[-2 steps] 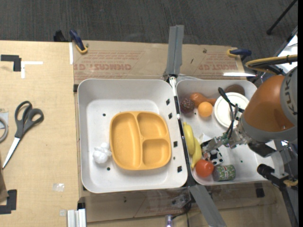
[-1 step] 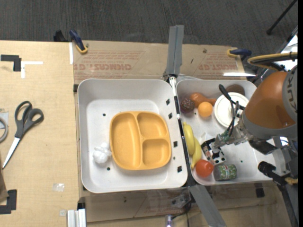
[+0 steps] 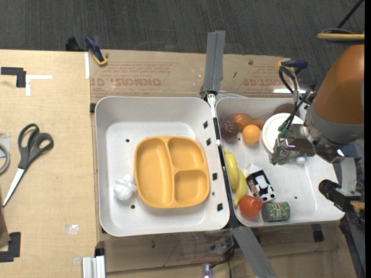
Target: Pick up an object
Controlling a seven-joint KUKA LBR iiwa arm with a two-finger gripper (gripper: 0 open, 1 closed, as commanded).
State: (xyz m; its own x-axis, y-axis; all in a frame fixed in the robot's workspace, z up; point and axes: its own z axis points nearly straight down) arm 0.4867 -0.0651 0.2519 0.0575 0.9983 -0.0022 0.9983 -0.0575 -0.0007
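With the gripper [image 3: 285, 153] low at the right bin's [image 3: 307, 210] upper right and its grip unreadable, centre it over the nearby orange [image 3: 251, 133], then descend straight.

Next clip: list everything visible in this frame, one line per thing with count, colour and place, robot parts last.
Shallow plastic bins: 2, white, side by side on the bench.
Divided plastic plate: 1, yellow, left bin.
Crumpled small object: 1, white, left bin, beside the plate.
Banana: 1, yellow, right bin's left edge.
Round fruit: 1, orange, right bin.
Tomato-like ball: 1, red, right bin front.
Small can: 1, green-labelled, beside the red ball.
Scissors: 1, black-handled, bench left.
Gripper: 1, metallic, over the right bin.
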